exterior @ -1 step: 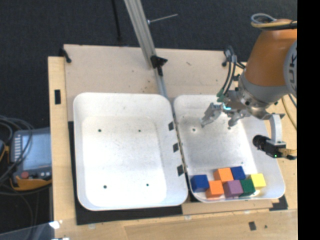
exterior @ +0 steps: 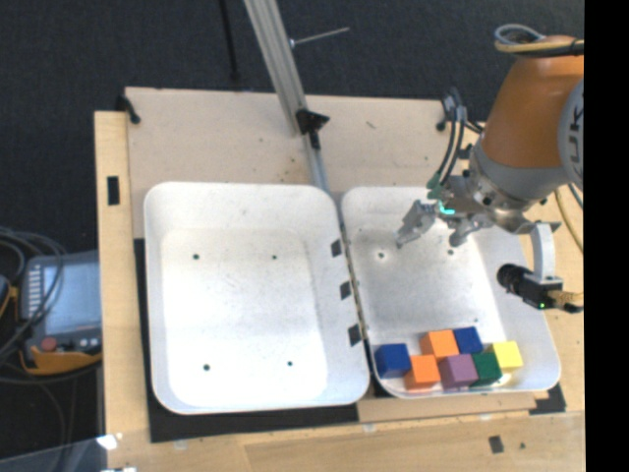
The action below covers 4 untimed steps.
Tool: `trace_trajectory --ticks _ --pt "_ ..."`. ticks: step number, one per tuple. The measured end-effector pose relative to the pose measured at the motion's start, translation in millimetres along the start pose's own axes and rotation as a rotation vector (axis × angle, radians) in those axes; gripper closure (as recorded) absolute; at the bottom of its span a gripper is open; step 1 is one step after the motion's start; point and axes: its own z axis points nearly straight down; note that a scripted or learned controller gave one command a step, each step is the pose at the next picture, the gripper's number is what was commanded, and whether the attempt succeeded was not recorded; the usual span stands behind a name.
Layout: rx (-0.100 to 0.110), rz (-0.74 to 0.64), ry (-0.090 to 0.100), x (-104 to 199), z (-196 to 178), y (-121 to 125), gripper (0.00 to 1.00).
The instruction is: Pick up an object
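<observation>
Over on the far left, beyond the desk [exterior: 226, 106], a small monitor [exterior: 61, 298] sits among cables on the dark floor. Next comes the left bin [exterior: 167, 264], white and shallow. A slanted metal post [exterior: 280, 52] rises from the far side, ending near the seam between the two bins.

Moving right, the right bin [exterior: 413, 283] carries all the blocks, huddled along its near edge: a blue cube [exterior: 392, 358] at the left of the cluster, an orange block [exterior: 424, 370] just beside it, another orange block [exterior: 442, 342] behind, then a purple block [exterior: 458, 369], a second blue one [exterior: 468, 338], a green block [exterior: 486, 365] and a yellow block [exterior: 507, 353] at the right end. They sit touching or nearly so.

Above the far part of that bin hangs the pincer [exterior: 432, 226], its fingers spread apart with nothing between them, well apart from the blocks. The arm [exterior: 531, 116] looms in from the right.

To my eye this is the approach step; no grasp is made yet. The next move calls for travelling toward the near edge, picking one block at the fringe of the cluster, and descending with fingers straddling it, since the tight packing leaves little room.
</observation>
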Motion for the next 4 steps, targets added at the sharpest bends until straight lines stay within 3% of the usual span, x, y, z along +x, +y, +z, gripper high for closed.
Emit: trace_trajectory --ticks 3,4 --pt "0.006 0.004 -0.003 -11 161 -8 0.00" --pt "-0.004 0.012 0.001 -11 147 -5 1.00"
